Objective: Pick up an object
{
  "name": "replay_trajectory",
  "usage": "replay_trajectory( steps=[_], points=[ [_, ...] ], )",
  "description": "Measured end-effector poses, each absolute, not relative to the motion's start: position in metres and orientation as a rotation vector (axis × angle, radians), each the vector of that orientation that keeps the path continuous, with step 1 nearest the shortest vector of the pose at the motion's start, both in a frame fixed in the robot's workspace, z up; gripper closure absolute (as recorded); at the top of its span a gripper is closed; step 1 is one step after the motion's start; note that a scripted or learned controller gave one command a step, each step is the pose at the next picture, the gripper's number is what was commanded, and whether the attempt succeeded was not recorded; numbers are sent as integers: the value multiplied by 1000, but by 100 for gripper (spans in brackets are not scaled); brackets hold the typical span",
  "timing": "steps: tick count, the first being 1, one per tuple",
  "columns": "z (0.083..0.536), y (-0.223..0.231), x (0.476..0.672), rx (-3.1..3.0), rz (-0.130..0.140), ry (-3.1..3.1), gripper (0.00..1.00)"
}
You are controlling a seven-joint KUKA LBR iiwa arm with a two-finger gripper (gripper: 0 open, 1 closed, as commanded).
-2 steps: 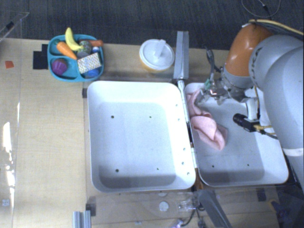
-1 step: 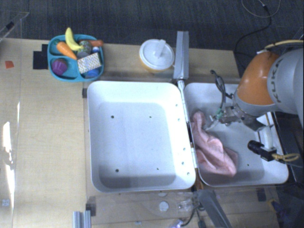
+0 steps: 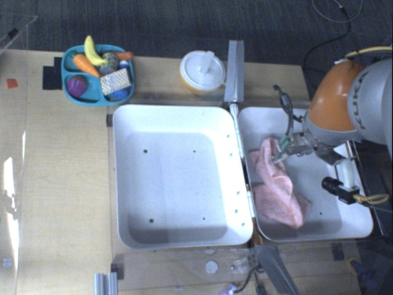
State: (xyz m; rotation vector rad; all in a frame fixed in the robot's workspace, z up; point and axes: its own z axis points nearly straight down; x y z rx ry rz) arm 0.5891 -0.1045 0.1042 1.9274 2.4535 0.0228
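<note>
Pink cloth (image 3: pixel 277 186), crumpled and elongated, in right bin (image 3: pixel 344 223), gripper (image 3: pixel 284 147) at its upper end, grip state unclear.

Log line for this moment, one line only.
claw: over right bin | touching pink cloth's upper end | grasp: unconfirmed | left bin: no contact

jaws (image 3: pixel 284 149) at pink cloth (image 3: pixel 277 186) top | right bin (image 3: pixel 344 223) | left bin (image 3: pixel 175 118)

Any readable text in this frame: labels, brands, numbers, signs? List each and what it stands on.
None is readable.
The small red tag on the bench: too small to show any marking.
The patterned card in the blue tray: pattern blurred, no legible characters.
The white lid: no print visible.
</note>
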Motion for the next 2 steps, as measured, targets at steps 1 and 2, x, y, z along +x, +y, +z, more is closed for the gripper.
replay_trajectory(
  steps=[1,2],
  points=[
    [97,-101,597,1887,8,2504,100],
    [97,-102,597,1886,8,2503,0]
  ],
)
